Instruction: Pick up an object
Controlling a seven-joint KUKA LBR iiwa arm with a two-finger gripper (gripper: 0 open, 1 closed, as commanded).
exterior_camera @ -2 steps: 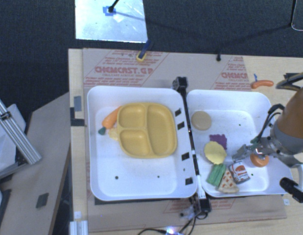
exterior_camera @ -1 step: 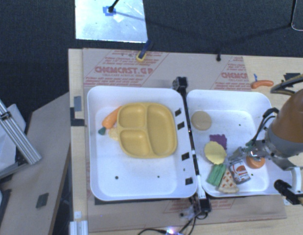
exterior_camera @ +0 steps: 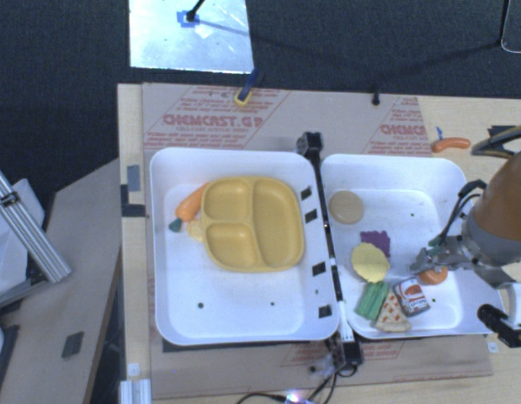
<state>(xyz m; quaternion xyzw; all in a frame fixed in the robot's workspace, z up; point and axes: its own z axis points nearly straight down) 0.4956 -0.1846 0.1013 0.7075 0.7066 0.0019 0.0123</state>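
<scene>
Nothing is lifted yet: the gripper [exterior_camera: 430,263] hangs over an orange toy [exterior_camera: 434,275] near the right bin's [exterior_camera: 395,171] right edge, and I cannot tell its state.

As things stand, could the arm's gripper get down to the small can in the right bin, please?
Probably yes. The gripper sits low in the right bin, just above the small can, which lies uncovered. The pizza slice touches its left side and an orange piece lies close, so a grasp may nudge them.
</scene>
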